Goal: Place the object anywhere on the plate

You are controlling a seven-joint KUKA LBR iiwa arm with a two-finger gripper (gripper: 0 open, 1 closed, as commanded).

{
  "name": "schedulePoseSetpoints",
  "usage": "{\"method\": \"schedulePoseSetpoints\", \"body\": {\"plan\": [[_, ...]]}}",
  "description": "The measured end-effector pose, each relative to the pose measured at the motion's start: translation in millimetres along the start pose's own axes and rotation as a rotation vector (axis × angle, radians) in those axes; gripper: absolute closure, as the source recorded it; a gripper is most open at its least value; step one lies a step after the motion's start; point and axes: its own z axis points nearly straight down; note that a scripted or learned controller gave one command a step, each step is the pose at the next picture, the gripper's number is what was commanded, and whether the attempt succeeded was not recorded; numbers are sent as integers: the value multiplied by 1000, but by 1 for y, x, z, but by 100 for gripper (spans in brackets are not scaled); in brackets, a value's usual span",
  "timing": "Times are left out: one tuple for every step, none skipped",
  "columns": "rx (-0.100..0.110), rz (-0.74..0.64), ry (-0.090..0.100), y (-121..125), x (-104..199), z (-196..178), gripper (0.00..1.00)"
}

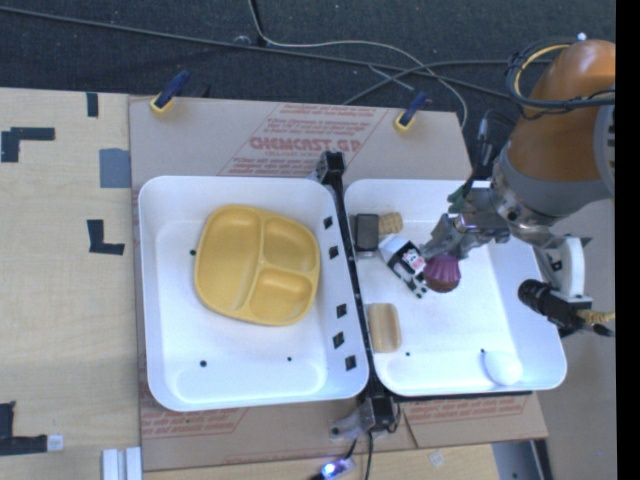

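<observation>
1. We see two shallow white bins side by side on the table (pixel 60 298): the left bin (pixel 160 298) and the right bin (pixel 520 368).
2. The plate (pixel 257 264) lies in the left bin, a little toward its far side. It is yellow, rounded and divided into three compartments, and nothing rests on it.
3. The arm (pixel 560 138) reaches in from the right, and its end effector (pixel 445 253) is low over the middle of the right bin.
4. Right at the end effector's tip sits a small purple object (pixel 443 271), rounded and dark magenta. We cannot tell whether it is pinched by the tool or merely lying under it, nor whether the tool is apart or together.
5. Just left of the purple object, touching or nearly so, lies a small white-and-black item (pixel 405 262).
6. Farther left, near the divider between the bins, a dark rectangular block (pixel 366 233) stands beside a small tan piece (pixel 389 224).
7. Nearer to us in the right bin lies a tan oblong block (pixel 384 327), close to the divider.
8. A small white rounded object (pixel 503 369) rests in the near right corner of the right bin.
</observation>
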Motion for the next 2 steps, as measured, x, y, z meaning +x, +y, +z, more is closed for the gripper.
{"method": "schedulePoseSetpoints", "body": {"plan": [[0,0,0,29,34,12,100],[1,0,0,49,72,19,100]]}}
